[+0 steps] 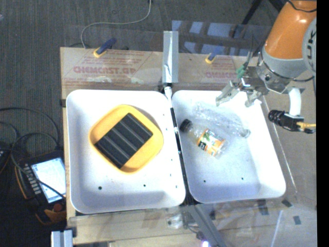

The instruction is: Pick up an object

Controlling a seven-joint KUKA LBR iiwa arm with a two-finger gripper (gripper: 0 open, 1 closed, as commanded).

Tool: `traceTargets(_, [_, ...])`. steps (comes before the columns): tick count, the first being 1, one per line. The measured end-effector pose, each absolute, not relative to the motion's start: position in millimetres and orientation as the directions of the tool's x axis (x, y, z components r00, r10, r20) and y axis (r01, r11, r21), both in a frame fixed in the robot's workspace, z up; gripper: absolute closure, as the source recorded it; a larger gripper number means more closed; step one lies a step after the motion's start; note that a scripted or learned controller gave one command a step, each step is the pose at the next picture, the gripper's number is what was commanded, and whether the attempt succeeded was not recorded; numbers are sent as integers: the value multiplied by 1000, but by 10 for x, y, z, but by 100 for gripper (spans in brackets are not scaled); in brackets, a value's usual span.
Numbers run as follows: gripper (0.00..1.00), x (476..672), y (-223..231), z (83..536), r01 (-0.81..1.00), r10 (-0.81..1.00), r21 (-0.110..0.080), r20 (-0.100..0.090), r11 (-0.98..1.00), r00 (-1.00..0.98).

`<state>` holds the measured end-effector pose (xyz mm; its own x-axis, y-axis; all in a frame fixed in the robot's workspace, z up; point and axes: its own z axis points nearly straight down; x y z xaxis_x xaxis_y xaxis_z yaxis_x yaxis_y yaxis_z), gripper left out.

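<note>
Yellow tray [127, 138] with a black ribbed top is seen in the left bin [82, 189], well left of the gripper [237, 94]. Just below the spread, unloaded fingers, a clear plastic bottle [208, 135] is laid in the right bin [257, 184].

Even overhead light, fairly bright. White bins [123, 199] near blown out, little surface detail. Soft short shadows under bin rims. Floor dim, grainy. Arm [290, 32] slightly soft at upper right. Overall resolution low.
</note>
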<state>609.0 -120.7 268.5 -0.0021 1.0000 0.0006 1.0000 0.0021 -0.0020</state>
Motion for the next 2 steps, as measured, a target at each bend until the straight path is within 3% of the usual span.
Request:
traceTargets(1, [0, 5441, -999, 1074, 984, 984, -3, 3, 178, -178])
traceTargets(2, [0, 5058, -747, 1836, 940, 940, 0, 0, 341, -341])
